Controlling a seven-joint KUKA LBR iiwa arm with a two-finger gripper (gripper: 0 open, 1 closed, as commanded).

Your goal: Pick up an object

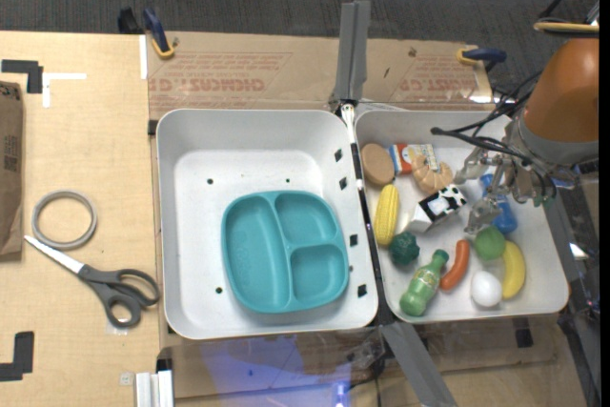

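Observation:
The right bin (553, 300) holds several toy foods: a brown bun (378, 164), a yellow corn cob (386, 213), a black-and-white block (443, 202), a dark green broccoli (405, 249), a green bottle (422, 283), a red-orange sausage (457, 264), a green ball (490, 244), a banana (514, 268) and a white egg (486, 290). My gripper (488, 193) hangs over the bin's right half, just above the green ball and a blue object (505, 222). I see nothing clearly held in it. The orange wrist band (568, 91) sits above it.
A teal divided plate (286, 250) lies in the left bin (181, 205). On the bench to the left are scissors (105, 281) and a tape roll (64, 218). Cardboard (238, 71) with blue clamps (157, 31) runs behind the bins. Cables trail from the wrist.

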